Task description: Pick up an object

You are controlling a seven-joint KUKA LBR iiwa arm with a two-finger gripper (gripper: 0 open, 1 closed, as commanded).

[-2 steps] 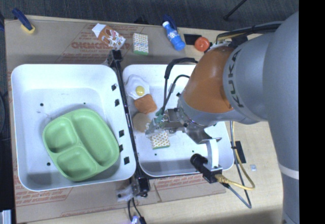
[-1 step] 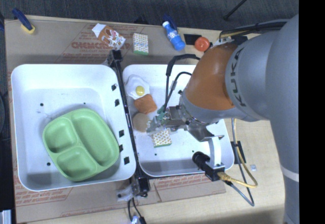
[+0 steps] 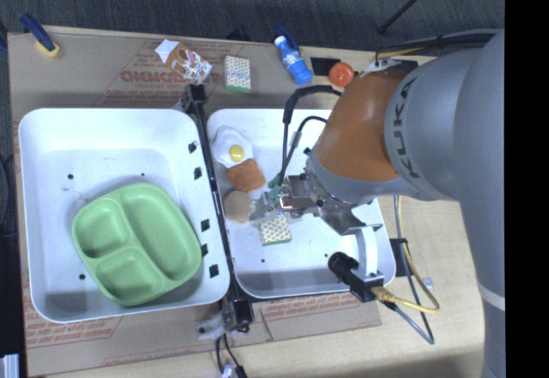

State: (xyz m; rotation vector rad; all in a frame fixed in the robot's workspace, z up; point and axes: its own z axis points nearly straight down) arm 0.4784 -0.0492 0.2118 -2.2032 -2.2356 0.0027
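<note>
— What is seen at the left of the desk (image 3: 429, 282)?

— A green divided plate (image 3: 135, 241) is seen lying in the left bin (image 3: 43, 136). Behind the bins, on the cardboard, a snack packet (image 3: 182, 63), a small yellow-green box (image 3: 237, 73), a blue bottle (image 3: 293, 59) and an orange ball (image 3: 341, 73) are laid out from left to right.

— And in the right bin (image 3: 257, 282)?

— A toy fried egg (image 3: 232, 147) is found near its back left corner, with an orange-brown bun-like piece (image 3: 247, 175) just in front of it and a pale round piece (image 3: 235, 205) nearer still. A patterned waffle-like square (image 3: 275, 231) is seen just right of those.

— Where is the tool (image 3: 273, 201) placed?

— It is lowered over the right bin, just above the waffle-like square and beside the pale round piece. Whether it is apart or together cannot be told, and nothing is seen clamped in it. The grey and orange arm (image 3: 403, 128) is stretched in from the right.
</note>
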